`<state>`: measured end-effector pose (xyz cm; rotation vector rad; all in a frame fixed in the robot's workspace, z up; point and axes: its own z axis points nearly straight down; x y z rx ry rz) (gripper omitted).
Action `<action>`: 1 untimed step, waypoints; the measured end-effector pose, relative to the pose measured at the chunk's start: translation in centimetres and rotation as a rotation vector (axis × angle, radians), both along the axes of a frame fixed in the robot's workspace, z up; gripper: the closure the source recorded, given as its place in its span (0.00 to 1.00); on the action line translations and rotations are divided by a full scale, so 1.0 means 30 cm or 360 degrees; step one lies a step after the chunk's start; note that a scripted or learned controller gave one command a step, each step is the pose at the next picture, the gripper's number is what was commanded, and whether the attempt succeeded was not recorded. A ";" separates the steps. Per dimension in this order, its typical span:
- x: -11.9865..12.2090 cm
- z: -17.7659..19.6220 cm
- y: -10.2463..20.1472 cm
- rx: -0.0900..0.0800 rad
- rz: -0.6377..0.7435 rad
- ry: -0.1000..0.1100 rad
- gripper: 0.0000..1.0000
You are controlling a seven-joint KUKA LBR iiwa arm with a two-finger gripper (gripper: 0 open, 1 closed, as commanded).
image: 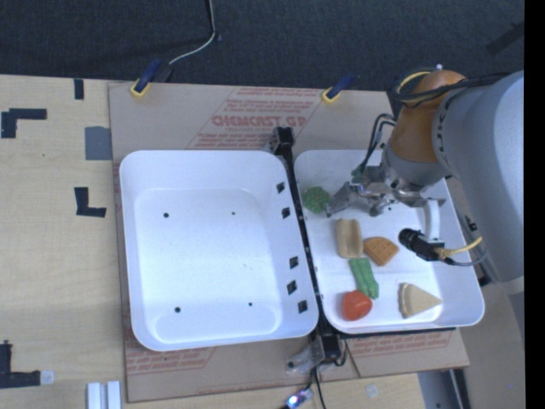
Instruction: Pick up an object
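Here the right bin (456, 313) holds six small toy-food pieces: a knobbly green broccoli-like lump (317, 199) near its left wall, a tan bread-shaped block (347, 238), an orange ridged piece (381, 250), a green pod shape (364, 277), a smooth red tomato-like ball (357, 305) and a pale wedge (418, 300) by the front rim. The gripper (356, 196) hangs low between the green lump and the bread block; finger spacing cannot be told. The left bin (204, 245) is smooth white plastic with rounded corners. Both bins sit on cardboard (247, 118) clamped to a wooden bench (51, 254).
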<state>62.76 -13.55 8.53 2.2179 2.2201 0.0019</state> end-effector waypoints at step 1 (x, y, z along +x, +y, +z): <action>-0.172 0.000 0.133 0.0001 0.0001 0.0006 0.00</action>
